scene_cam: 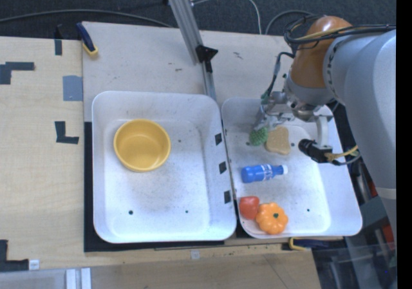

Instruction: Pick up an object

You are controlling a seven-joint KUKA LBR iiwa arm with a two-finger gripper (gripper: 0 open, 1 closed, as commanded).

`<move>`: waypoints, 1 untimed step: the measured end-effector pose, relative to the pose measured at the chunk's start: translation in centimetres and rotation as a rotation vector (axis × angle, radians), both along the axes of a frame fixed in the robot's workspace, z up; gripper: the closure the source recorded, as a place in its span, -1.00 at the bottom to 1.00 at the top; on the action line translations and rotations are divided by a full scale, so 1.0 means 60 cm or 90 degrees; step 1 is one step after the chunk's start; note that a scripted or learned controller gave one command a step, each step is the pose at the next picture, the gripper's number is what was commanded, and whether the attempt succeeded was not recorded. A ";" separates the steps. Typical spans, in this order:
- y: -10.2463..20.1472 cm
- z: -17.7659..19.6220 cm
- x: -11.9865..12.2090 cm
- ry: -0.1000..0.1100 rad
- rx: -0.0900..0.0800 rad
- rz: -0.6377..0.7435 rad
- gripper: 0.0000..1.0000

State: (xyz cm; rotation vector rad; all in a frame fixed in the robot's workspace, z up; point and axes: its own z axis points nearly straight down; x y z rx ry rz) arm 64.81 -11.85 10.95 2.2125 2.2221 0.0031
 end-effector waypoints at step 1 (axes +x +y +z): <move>-0.008 0.076 -0.008 0.001 0.001 -0.002 1.00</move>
